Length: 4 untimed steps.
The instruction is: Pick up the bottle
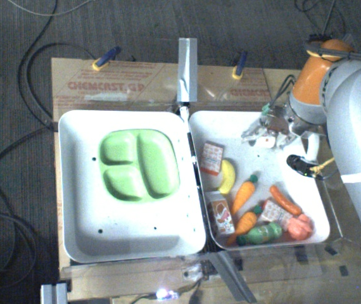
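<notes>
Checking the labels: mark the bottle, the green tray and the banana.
bottle (pixel 261 234), camera view, middle of its green body.
green tray (pixel 140 164), camera view, ridge between its compartments.
banana (pixel 228 176), camera view, middle of its yellow peel.

A pale green plastic divided tray (pixel 139 164) lies in the white left bin (pixel 79 233). The white right bin (pixel 256 160) holds a dark green plastic bottle (pixel 261 234), orange toy carrots (pixel 244 195) and a yellow toy banana (pixel 228 177).

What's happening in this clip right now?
A grey KUKA arm reaches in from the right, its hand hovering over the upper part of the right bin. The green bottle lies untouched near that bin's bottom edge, among toy carrots and small cartons. The left bin holds a green divided tray.
</notes>
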Tool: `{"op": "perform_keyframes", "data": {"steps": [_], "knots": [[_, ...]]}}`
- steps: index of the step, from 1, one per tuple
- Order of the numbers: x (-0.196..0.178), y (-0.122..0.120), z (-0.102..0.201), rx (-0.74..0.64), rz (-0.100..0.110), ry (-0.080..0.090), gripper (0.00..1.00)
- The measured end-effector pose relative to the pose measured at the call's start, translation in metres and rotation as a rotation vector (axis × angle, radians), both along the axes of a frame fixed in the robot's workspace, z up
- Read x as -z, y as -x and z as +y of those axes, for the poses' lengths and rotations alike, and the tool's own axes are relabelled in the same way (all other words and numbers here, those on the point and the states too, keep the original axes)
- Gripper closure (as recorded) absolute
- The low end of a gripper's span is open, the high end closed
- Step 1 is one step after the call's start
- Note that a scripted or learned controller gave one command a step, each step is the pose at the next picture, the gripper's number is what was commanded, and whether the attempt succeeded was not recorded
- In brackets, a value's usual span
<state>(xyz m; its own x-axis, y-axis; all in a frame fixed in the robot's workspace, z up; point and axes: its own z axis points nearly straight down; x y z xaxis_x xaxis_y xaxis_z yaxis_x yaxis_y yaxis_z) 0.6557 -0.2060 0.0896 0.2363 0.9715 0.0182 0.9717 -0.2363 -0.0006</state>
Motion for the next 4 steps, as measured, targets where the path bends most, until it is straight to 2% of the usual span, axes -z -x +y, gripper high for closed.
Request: {"op": "perform_keyframes", "data": {"steps": [1, 2, 3, 4], "knots": [[0.0, 0.079, 0.063, -0.056, -0.003, 0.019, 0.0], [-0.024, 0.024, 0.077, 0.144, 0.008, 0.019, 0.0], [0.001, 0.022, 0.107, 0.488, 0.003, 0.021, 0.0], [-0.009, 0.022, 0.106, 0.487, 0.004, 0.024, 1.0]]}}
